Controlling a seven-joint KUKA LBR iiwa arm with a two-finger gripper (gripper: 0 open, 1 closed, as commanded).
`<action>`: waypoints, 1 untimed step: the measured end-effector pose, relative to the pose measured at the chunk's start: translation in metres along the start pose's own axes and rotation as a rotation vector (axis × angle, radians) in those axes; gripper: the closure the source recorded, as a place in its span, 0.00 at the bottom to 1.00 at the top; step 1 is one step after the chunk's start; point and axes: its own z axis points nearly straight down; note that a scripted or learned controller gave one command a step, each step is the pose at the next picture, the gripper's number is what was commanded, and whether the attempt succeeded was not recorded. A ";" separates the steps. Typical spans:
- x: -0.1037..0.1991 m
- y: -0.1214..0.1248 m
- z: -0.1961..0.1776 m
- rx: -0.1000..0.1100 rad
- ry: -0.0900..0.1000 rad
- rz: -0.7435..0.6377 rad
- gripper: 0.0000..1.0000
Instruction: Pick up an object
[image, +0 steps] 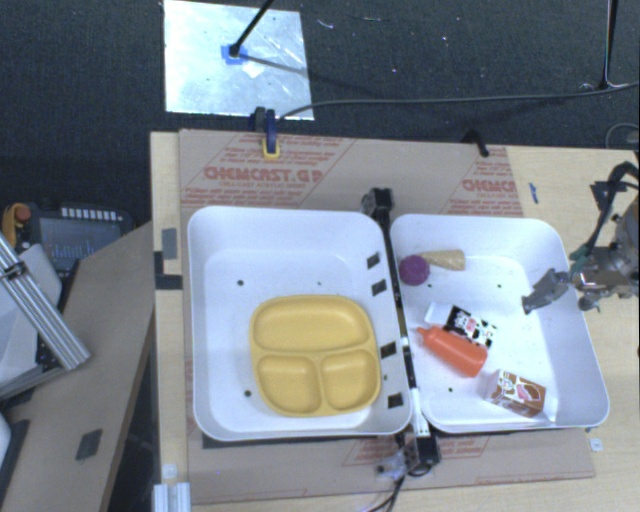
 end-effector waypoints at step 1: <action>0.000 0.002 -0.005 -0.011 -0.003 -0.003 0.00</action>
